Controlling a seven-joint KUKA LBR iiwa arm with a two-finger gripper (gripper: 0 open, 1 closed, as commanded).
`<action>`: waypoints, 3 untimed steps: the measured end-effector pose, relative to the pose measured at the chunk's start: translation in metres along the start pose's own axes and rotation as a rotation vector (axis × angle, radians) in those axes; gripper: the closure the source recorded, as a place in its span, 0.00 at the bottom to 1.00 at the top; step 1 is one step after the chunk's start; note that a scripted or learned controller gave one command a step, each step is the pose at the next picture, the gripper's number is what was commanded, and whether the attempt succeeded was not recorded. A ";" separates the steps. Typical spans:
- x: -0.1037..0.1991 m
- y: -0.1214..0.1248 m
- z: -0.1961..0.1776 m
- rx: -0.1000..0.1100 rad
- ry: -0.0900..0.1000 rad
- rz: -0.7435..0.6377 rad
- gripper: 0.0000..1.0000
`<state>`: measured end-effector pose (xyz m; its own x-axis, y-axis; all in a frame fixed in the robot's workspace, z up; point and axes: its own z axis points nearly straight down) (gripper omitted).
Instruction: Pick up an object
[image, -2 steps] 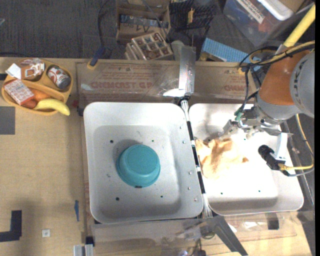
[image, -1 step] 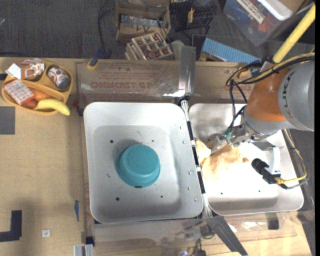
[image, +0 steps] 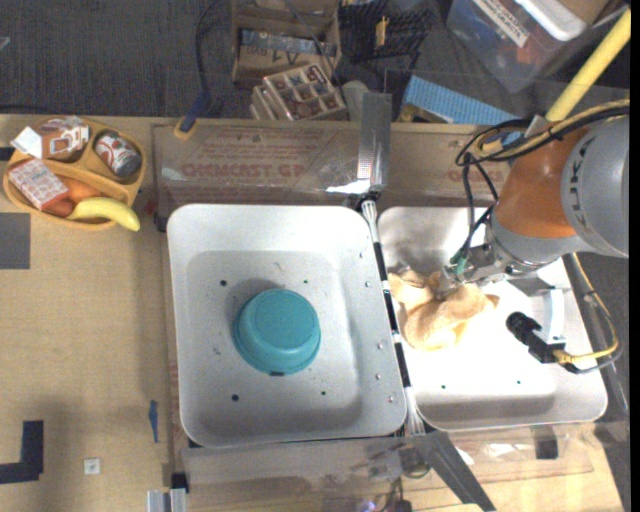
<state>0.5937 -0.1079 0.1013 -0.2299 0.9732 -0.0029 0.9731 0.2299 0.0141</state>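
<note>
Far out to the left of the gripper (image: 462, 282), on the wooden bench (image: 80, 350) and outside both bins, sits a yellow tray (image: 20, 190) of small food items, with a banana (image: 108, 210) along its near edge. Closer in, but on that same side and well apart from the gripper, the left bin (image: 190, 232) holds a teal bowl (image: 278, 330). The bowl is turned upside down near the middle of the bin floor, with nothing touching it.

Past the divide between the two bins, the right bin (image: 500, 392) holds a pale yellow cloth (image: 432, 318), crumpled into a loose heap against the bin's left wall. The gripper is low over the heap's upper right part. Most of the cloth spreads to the left of the tip and towards the camera, and one fold reaches out to the right just below it. The tip seems to be touching the fabric, or very nearly so. Whether it is spread or clenched cannot be told from this slant, and no part of the cloth can be seen clearly caught in it.

To the right of the gripper, the grey arm (image: 590, 190) with its orange band leans in over the far right corner of the right bin.
</note>
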 end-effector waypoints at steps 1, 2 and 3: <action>0.000 0.000 0.000 0.000 0.000 0.000 0.00; -0.002 0.001 -0.011 -0.004 -0.002 0.002 1.00; -0.002 0.001 -0.011 -0.004 -0.002 0.002 0.00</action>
<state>0.5947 -0.1092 0.1123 -0.2277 0.9737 -0.0053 0.9736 0.2278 0.0180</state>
